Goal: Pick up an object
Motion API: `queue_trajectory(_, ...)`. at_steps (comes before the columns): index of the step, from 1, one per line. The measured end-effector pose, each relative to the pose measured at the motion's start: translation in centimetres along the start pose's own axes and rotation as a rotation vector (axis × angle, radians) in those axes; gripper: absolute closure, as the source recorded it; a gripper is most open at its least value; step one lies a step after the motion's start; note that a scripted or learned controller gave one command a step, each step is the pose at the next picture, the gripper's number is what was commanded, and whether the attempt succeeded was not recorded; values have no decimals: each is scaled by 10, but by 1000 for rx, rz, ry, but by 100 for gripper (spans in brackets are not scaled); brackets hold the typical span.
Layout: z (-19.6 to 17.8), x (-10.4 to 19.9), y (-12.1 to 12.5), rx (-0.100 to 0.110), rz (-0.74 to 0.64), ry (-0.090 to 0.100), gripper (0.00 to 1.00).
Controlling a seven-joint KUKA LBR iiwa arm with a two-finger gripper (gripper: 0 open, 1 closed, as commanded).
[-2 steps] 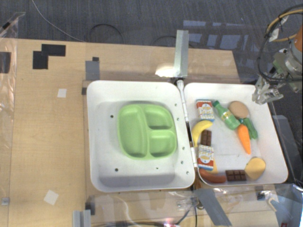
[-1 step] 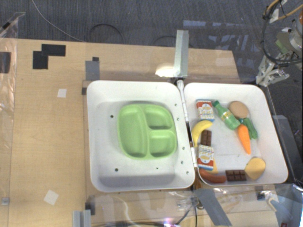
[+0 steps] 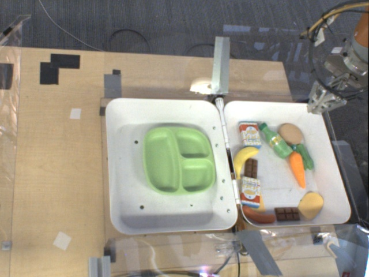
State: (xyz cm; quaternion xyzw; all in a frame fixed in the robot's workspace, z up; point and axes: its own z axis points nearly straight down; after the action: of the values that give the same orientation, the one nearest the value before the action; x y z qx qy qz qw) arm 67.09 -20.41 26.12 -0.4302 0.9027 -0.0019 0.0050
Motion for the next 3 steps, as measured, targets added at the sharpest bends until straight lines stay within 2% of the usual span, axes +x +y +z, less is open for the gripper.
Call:
queue_trajectory(1, 32, 0, 0, -1, -368, 0, 100)
queue_trajectory(2, 5, 0, 0, 1, -641, -1, 100)
queue_trajectory(3, 14, 0, 0, -2, -938, -1, 100)
